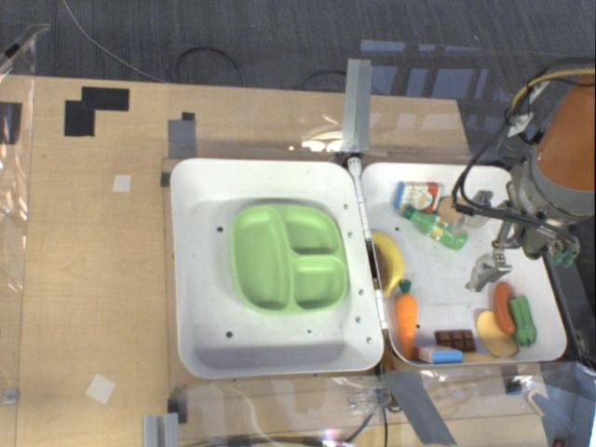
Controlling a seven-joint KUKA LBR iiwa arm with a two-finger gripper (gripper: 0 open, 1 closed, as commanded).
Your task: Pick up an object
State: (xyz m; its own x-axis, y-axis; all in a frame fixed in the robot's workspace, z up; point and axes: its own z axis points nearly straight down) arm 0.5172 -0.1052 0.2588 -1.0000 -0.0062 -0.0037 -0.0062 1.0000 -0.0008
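Note:
My gripper (488, 274) hangs over the right side of the right bin (438, 277), pointing down at bare white floor. Just below and to its right lie a red sausage (503, 306), a green pickle (522, 319) and a yellow-tan bun piece (494, 335). Up and to its left lies a green bottle (436, 227) on its side, with a small red-labelled can (416, 195) behind it. A banana (389, 260) and a carrot (407, 316) lie along the bin's left wall. Nothing hangs from the gripper.
A brown chocolate bar (454, 340) and a small white, blue and red block (438, 354) lie at the right bin's front edge. The left bin (200, 250) holds a green divided plate (287, 256). Black cables (480, 170) loop from the arm over the bin's back right.

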